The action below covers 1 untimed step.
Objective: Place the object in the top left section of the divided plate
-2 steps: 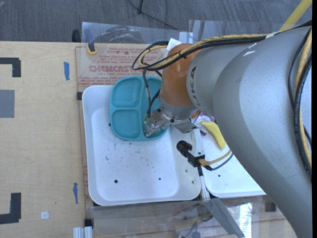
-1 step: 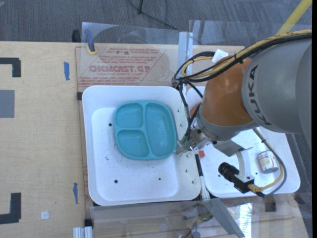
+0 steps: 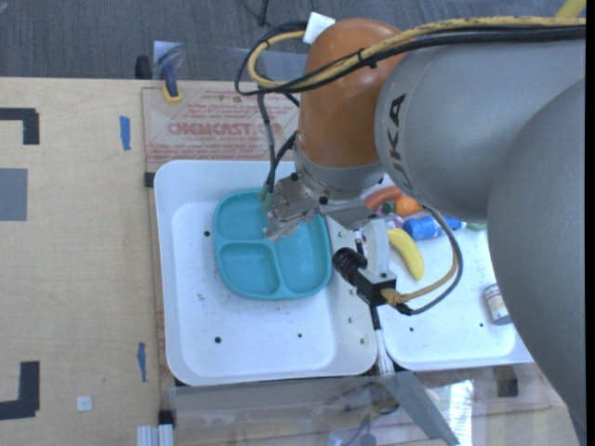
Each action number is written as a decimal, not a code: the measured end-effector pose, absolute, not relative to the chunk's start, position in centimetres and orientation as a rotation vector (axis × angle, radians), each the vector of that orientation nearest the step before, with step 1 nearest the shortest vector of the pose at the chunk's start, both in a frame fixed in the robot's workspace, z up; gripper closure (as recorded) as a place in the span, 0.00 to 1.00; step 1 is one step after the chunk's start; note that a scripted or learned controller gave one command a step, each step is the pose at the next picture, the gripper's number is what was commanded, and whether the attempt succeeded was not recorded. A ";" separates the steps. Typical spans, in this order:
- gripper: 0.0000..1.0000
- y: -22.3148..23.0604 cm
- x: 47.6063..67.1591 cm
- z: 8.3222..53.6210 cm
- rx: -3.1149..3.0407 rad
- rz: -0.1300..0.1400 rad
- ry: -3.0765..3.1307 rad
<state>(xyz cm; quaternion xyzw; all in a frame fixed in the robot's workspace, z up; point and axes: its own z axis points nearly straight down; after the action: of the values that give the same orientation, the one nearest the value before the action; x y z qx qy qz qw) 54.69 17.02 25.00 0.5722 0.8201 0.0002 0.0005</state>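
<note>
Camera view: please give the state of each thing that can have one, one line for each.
divided plate: flat in the left bin, visible sections bare.
pincer: low over the plate's upper part; grip hidden.
banana: lying in the right bin, untouched.
left bin: holds the plate.
right bin: holds the banana and other small items.

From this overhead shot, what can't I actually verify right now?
- Hand: camera view, the wrist above covers its fingers, so any grip is unknowable.
- Divided plate: its upper right part is hidden under the hand.
- Right bin: the arm covers much of it; the banana shows, other items only partly.
</note>
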 end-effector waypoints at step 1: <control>1.00 20.1 51.4 11.7 1.910 0.017 2.482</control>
<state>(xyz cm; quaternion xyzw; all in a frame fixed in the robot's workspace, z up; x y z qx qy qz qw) 51.38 20.06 11.67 0.6098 0.7925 0.0055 0.0050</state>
